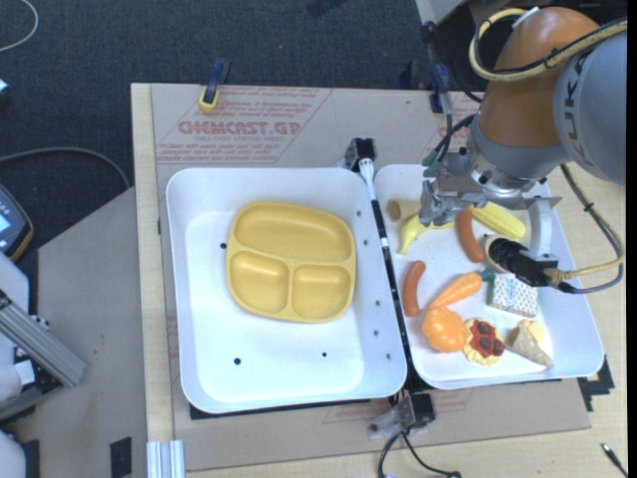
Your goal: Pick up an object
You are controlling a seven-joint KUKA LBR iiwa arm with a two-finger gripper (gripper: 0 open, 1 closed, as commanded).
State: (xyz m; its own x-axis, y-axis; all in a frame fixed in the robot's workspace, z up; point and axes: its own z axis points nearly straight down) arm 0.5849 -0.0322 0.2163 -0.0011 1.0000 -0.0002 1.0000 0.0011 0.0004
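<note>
Here, the left bin (189,297) holds a yellow plate (291,260) with three dips. The right bin (587,342) holds toy food: a banana (411,232), two sausages (413,287), a carrot (460,289), an orange (444,331) and a pizza slice (485,342). The claw (436,207) hangs low at the far side of that bin, just beside the banana. I cannot tell if it is apart or together.

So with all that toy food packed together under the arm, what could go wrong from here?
The gripper sits low over the banana, with a sausage close beside it. It might nudge one aside or catch two at once. The banana also lies near the right bin's left wall, so the fingers may bump that edge.
</note>
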